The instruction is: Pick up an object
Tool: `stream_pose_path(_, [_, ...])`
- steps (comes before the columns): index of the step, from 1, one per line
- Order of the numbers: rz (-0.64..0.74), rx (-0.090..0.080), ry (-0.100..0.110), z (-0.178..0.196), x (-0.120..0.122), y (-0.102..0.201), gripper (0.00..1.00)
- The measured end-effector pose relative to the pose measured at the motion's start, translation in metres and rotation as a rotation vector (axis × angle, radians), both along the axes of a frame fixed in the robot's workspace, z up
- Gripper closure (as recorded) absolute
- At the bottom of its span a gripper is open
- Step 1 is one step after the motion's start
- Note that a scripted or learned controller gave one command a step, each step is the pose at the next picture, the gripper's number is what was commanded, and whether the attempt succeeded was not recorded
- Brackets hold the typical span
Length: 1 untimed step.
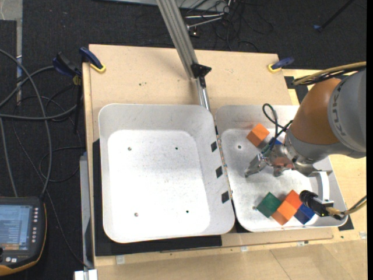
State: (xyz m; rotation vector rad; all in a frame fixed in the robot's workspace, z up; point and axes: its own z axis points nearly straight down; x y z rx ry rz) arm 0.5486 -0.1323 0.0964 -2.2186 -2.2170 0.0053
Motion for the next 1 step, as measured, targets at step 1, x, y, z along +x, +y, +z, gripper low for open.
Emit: stream_pose_path(1, [0.000,-0.002,-0.007,0.0135,0.0019,-0.0007,1.00])
